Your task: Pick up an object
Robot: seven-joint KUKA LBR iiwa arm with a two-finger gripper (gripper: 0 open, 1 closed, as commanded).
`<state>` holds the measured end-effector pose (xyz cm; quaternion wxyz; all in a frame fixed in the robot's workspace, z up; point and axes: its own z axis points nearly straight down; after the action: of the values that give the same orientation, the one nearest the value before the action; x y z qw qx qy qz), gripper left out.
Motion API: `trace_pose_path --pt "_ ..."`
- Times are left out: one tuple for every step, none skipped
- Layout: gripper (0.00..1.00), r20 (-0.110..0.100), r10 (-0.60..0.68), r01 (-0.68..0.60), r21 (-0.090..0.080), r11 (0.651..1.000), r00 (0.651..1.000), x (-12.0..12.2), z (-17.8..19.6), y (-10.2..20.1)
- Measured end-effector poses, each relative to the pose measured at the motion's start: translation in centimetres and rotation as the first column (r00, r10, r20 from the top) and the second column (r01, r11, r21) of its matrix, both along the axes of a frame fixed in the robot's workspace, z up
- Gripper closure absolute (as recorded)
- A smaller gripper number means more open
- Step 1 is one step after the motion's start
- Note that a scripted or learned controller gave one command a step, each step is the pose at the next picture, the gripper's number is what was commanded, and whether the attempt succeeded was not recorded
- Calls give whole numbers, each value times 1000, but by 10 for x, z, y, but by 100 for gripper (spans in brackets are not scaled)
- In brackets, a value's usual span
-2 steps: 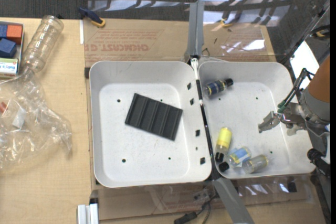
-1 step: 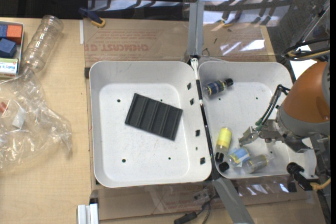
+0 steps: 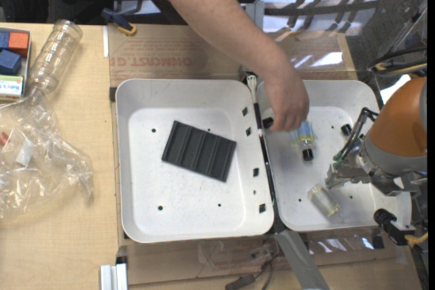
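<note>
Camera view looks down on a small clear piece [image 3: 325, 201] lying in the right bin [image 3: 353, 217], near the bin's front edge. It lies flat on the white floor of the bin, a bit tilted. The robot's hand [image 3: 339, 172] is just above it in the picture, very near, but the clear piece is not in its grip. I cannot tell if the hand is wide or narrow, because it looks small and blurry from here. Behind the hand comes the grey wrist, and then the big orange band of the arm [image 3: 405, 124] at the right side.

A little blue and yellow thing [image 3: 306, 140] with a black end lies farther back in the same bin. A person's arm [image 3: 231, 17] reaches down from the top of the picture. Its end is over the back left part of the right bin, just beside the blue and yellow thing. A tiny black bit [image 3: 346, 128] lies near the back of this bin too.

The left bin [image 3: 136, 214] touches the right one. A dark grey ribbed slab [image 3: 199, 151] lies flat in the middle of it, turned at a slant.

On the counter [image 3: 75, 227] to the left are a crumpled clear plastic bag [image 3: 37, 153], a clear plastic bottle [image 3: 53, 54] lying on its side, and a box of red and blue blocks [image 3: 12, 58]. A brown cardboard sheet [image 3: 190, 58] lies behind the bins.
</note>
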<state>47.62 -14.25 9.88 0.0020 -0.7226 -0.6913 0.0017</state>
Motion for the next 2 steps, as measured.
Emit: trace_pose_path --pt "100 -2 -2 2 0 1000 1000 0 8 -1" --pt "100 2 255 -255 1 967 967 16 -8 34"
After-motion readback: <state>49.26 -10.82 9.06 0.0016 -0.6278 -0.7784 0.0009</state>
